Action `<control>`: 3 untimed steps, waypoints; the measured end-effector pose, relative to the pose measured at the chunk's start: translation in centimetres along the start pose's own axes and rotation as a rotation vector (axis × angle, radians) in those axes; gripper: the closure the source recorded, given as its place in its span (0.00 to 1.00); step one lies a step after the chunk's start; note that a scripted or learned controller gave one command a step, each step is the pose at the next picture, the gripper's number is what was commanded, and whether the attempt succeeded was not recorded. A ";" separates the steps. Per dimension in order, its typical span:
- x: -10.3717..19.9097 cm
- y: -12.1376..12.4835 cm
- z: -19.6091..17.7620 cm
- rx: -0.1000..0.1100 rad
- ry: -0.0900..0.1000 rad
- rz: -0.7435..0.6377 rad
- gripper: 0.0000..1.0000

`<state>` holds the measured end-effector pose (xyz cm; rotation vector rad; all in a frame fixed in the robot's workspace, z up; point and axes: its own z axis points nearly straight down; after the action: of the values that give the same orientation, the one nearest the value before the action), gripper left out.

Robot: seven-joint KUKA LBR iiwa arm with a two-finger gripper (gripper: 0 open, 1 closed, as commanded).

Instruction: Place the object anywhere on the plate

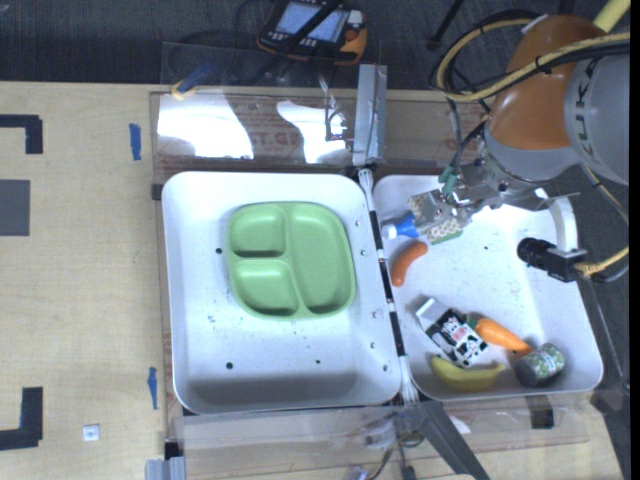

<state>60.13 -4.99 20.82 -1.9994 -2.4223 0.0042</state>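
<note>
Camera view first: at the left we see the left bin (190,368), and in it a green plate (291,258) with three compartments, lying flat near the bin's middle. Just past the divider, in the right bin (570,308), we find an orange sausage-shaped toy (407,262) tilted beside a small blue piece (403,230). Right of these, the gripper (445,206) hangs over the bin's upper left corner with a speckled, flat object (436,220) just below it; we cannot tell whether it is clamped on that object. Lower down lie a black-and-white toy (458,337), a yellow banana (466,371) along the near wall, a carrot (500,335) and a green round item (540,364). The arm (545,98) enters from the upper right.
</note>
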 end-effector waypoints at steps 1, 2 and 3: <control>4.9 0.1 2.5 0.001 0.003 -0.294 1.00; 12.2 -0.2 2.5 0.001 0.002 -0.457 1.00; 12.2 -0.2 2.5 0.001 0.002 -0.456 0.00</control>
<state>57.58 6.93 18.30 -1.3987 -2.8091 0.0030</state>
